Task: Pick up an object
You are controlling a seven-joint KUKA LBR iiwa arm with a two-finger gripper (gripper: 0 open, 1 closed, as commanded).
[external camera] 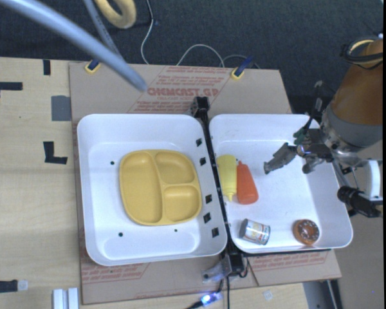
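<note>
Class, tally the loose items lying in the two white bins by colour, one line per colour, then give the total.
Yellow: 2, the divided plate and the yellow bottle
Orange: 1, the carrot-shaped piece
Silver: 1, the can
Brown: 1, the doughnut
Total: 5

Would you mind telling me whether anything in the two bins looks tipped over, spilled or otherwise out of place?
Only one thing stands out: the small can in the right bin lies on its side instead of standing. The yellow bottle and orange carrot lie side by side, touching. The yellow tray sits flat in the left bin. Nothing looks spilled.
</note>
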